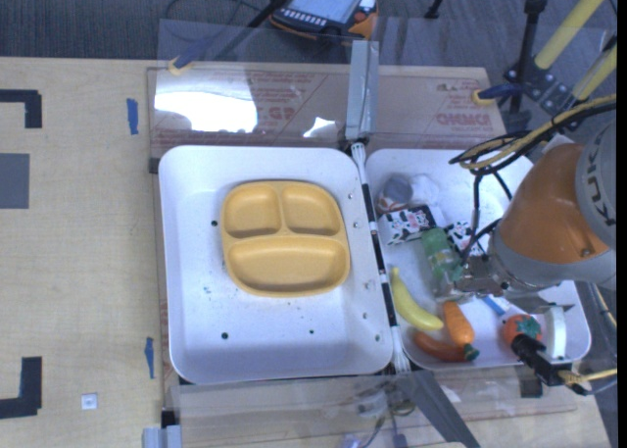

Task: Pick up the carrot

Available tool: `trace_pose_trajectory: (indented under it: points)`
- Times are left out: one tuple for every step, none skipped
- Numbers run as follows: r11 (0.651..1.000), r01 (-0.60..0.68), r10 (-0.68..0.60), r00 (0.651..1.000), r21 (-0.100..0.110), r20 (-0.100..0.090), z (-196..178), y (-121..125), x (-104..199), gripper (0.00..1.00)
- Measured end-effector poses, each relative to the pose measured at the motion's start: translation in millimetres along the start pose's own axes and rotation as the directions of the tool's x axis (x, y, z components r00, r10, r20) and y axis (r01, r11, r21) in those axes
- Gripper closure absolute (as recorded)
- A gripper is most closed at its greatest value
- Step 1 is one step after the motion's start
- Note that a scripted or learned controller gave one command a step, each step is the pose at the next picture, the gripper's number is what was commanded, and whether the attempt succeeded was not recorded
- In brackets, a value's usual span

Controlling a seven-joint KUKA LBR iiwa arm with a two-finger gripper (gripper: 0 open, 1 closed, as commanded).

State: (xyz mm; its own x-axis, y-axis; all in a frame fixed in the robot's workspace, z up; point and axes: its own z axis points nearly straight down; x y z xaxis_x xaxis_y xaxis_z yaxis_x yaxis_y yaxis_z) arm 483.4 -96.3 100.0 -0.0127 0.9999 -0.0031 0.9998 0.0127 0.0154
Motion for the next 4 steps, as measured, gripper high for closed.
trace_pose_trajectory:
  points:
    - [0.97,-0.243,0.243,0.97,0.014,0.002,-84,-2,30,1.0]
    - [0.97,-0.242,0.242,0.97,0.01,0.004,-93,-1,30,1.0]
    - [0.97,-0.242,0.242,0.97,0.01,0.004,-93,-1,30,0.0]
    - [0.998,0.058,-0.058,0.998,0.013,-0.004,-2,25,-27,0.0]
